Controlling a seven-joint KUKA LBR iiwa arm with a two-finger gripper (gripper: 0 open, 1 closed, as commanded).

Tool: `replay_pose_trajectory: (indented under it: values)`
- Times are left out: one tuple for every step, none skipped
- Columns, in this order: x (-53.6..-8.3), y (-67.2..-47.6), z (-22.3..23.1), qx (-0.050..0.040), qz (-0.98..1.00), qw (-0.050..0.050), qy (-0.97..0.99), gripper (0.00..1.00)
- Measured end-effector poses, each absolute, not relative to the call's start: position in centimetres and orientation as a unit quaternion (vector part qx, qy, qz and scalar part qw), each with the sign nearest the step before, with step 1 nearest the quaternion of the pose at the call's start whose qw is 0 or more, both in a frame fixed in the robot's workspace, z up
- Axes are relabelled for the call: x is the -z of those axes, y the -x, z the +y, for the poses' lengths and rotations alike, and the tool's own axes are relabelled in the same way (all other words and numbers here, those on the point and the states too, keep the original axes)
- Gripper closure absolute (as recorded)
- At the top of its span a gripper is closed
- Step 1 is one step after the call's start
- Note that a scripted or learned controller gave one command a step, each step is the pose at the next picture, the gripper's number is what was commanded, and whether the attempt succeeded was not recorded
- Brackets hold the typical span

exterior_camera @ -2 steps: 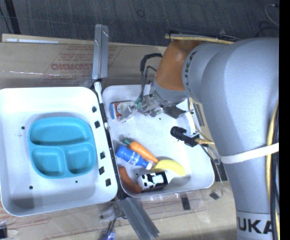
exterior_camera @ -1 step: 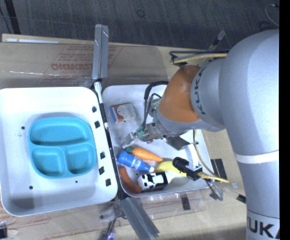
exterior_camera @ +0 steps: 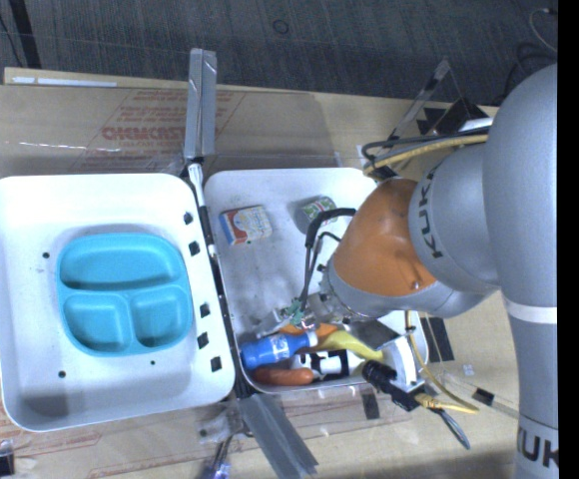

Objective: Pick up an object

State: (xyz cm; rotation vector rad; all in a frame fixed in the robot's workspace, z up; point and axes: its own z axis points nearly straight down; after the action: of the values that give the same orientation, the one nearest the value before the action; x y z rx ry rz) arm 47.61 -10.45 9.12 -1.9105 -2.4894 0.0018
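My gripper [exterior_camera: 307, 319] reaches down into the front of the right bin [exterior_camera: 270, 183], largely covered by the orange wrist band and grey arm. Just below it is a cluster of things: a blue bottle [exterior_camera: 271, 350] on its side, a red-orange sausage-shaped item [exterior_camera: 286, 375] at the bin's front wall, and a yellow banana-like piece [exterior_camera: 355, 343]. Nothing can be seen between the gripper's tips. Farther back in the same bin lie a small red, white and blue carton [exterior_camera: 245, 225] and a small greenish packet [exterior_camera: 316, 208].
The left bin [exterior_camera: 10, 267] holds a light blue divided tray [exterior_camera: 125, 288]. A metal divider bar [exterior_camera: 201, 108] rises between the two bins. The arm's bulk overhangs the right bin's right side. Bare bin floor [exterior_camera: 265, 282] lies between the carton and the front cluster.
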Motion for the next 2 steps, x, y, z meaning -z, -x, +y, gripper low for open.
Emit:
replay_pose_trajectory:
  values:
    - [-10.1,-47.7,-10.4,-0.0005,-0.795,0.002,0.607,1.00]
    - [-25.1,-47.8,-10.8,0.0002,-0.785,-0.001,0.619,1.00]
